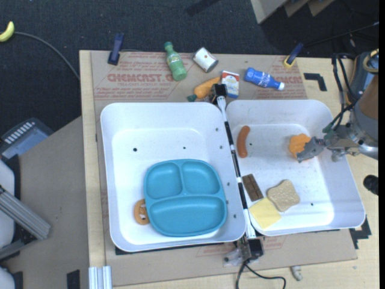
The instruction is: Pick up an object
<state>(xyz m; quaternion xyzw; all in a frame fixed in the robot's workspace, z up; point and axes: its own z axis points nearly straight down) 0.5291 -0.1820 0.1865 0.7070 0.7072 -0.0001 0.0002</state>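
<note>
My gripper [309, 150] reaches in from the right and hangs low over the right bin [337, 179], right against the right side of an orange lump [297, 142]. I cannot see whether it touches or holds the lump. Also in this bin are a brown sausage [243, 141] at the left, a dark chocolate bar [252, 187], a slice of bread [283, 195] and a yellow cheese slice [264, 213] at the front.
The left bin [120, 161] holds a blue divided plate [183, 196] with a pretzel [141, 212] at its left edge. Behind the bins lie a green bottle [175, 61], a can [205, 59], a blue bottle [263, 79], a carton [230, 83] and a carrot [204, 89].
</note>
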